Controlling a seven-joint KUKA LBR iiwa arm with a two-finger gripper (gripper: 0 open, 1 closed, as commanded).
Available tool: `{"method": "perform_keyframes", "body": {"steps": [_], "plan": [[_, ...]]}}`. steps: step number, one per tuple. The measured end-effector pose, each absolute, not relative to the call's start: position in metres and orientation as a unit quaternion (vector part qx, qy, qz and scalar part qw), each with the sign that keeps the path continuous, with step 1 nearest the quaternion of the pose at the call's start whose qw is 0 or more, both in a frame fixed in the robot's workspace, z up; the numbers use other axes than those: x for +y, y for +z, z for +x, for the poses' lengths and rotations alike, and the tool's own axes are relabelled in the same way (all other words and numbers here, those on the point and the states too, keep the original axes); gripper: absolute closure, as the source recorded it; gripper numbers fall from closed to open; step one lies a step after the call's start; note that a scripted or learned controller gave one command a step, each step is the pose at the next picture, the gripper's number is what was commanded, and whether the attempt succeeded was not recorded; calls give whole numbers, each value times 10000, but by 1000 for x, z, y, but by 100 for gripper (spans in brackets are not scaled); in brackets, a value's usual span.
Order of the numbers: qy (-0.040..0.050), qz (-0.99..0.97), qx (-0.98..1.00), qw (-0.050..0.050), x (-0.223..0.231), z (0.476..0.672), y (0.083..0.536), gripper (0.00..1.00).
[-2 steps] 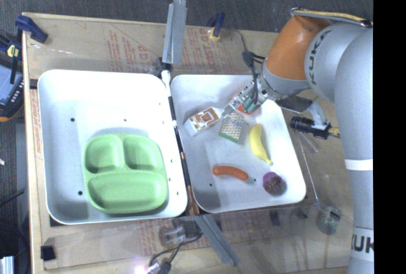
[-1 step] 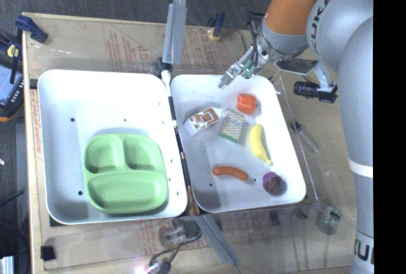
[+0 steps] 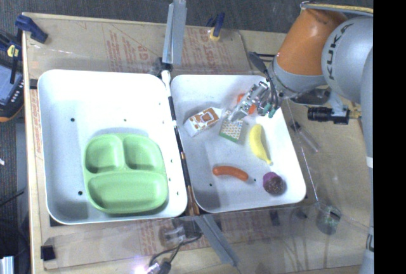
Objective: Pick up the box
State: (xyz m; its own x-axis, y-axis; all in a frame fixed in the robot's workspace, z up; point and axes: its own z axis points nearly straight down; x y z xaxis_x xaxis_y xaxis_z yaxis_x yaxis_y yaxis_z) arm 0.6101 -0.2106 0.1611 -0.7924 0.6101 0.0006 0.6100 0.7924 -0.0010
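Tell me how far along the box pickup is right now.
Done: the gripper has reached into the right white bin, low over the small green-patterned box. In hand: nothing visibly; that box lies on the bin floor beside the orange-and-white carton. Left: grasp and lift.

grey arm (image 3: 349, 51) w/ orange band, black "kuka" lettering, metal fingers (image 3: 257, 96)

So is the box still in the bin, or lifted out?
In the bin. The box lies flat on the floor of the right bin, left of the gripper, not between its fingers.
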Motion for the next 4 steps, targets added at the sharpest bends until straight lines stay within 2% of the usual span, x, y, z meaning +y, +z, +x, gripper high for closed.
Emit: {"method": "perform_keyframes", "body": {"steps": [1, 2, 3, 4], "plan": [[4, -3222, -9467, 3, -210, 610, 161, 0], [-4, -3830, -9237, -39, -211, 606, 96, 0], [0, -3809, -9246, -74, -211, 608, 109, 100], [1, -3808, -9246, -73, -211, 608, 109, 0]]}}
